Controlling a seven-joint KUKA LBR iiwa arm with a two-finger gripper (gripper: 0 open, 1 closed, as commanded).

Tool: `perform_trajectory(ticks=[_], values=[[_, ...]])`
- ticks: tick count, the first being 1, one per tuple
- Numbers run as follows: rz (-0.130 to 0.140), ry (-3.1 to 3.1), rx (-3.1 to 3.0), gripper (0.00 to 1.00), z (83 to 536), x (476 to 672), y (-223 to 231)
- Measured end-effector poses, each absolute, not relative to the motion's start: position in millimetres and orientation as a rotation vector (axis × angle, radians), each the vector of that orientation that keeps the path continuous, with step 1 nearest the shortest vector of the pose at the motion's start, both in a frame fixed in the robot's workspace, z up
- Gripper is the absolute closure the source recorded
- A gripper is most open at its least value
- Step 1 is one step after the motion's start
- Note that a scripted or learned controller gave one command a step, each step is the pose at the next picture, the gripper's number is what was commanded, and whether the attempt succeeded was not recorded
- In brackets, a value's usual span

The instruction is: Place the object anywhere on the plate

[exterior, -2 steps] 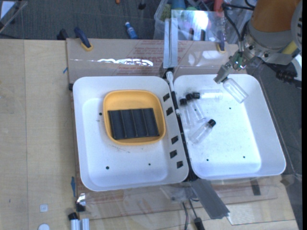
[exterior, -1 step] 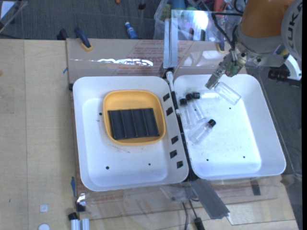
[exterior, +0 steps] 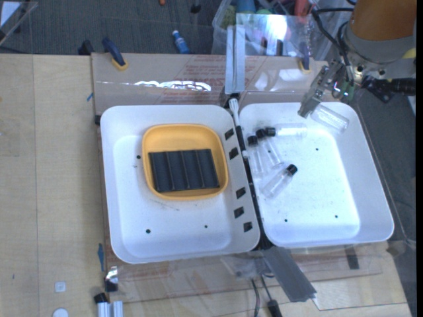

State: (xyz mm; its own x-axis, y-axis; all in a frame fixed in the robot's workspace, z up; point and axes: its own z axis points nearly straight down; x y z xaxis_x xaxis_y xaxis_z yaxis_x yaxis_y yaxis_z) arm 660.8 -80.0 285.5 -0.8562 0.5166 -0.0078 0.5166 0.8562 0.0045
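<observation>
A yellow plate [exterior: 151, 152] sits in the left bin [exterior: 125, 223] with a black ridged block [exterior: 184, 170] lying flat on it. Several clear vials with black caps lie in the right bin [exterior: 344, 203]: one [exterior: 278, 180] near the middle, another [exterior: 285, 132] farther back, a third [exterior: 267, 156] between them. Another clear vial [exterior: 329, 117] rests by the back rim. My gripper [exterior: 308, 107] hangs over the right bin's back edge, just left of that vial. Nothing is visibly held.
A row of black clips [exterior: 239, 177] runs down the divide between the bins. A clear box of coloured items [exterior: 271, 5] stands behind the right bin. The arm's orange band [exterior: 383, 8] is at the top right. Wooden bench surrounds the bins.
</observation>
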Motion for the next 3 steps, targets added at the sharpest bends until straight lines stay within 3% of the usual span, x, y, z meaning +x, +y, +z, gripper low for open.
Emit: perform_trajectory(ticks=[1,2,3], values=[[0.002,3.076,0.59,1.0,438,637.4,-100],[-0.002,3.129,0.079,1.0,436,630.3,-175],[-0.004,3.118,-0.277,1.0,437,645.9,-224]])
